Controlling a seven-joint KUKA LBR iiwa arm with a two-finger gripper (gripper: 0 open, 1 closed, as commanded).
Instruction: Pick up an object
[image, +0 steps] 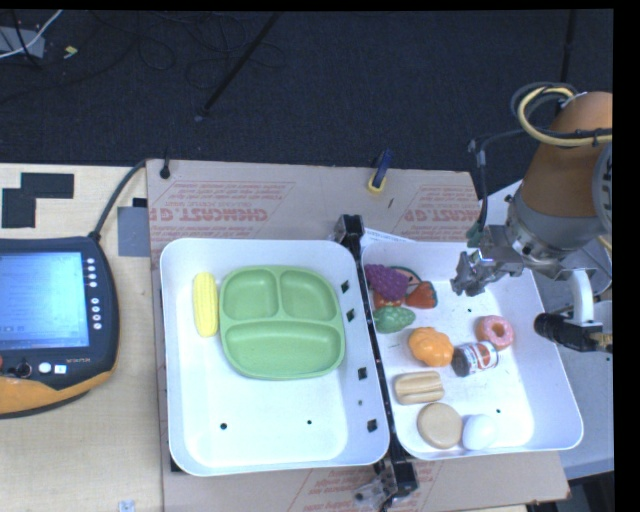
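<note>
You can't tell from this angle whether the fingers are parted or pressed together; nothing shows between them. The gripper (468, 276) hangs over the upper part of the right bin (545, 345), on bare white floor, apart from every toy.

Nearest to it you have the pink doughnut (494, 331) below and to its right, and the purple grapes (391, 281) with a red piece (424, 296) to its left. Further down lie the green vegetable (393, 319), the orange fruit (431, 346), a small dark can (474, 358), the hot dog bun (418, 386), a round cookie (439, 425) and a white egg (479, 432).

In the left bin (260, 430) sit a green divided plate (281, 322) and a yellow corn cob (205, 303) just beside it. A teach pendant (50, 312) rests on the table (70, 450) at the far left.
</note>
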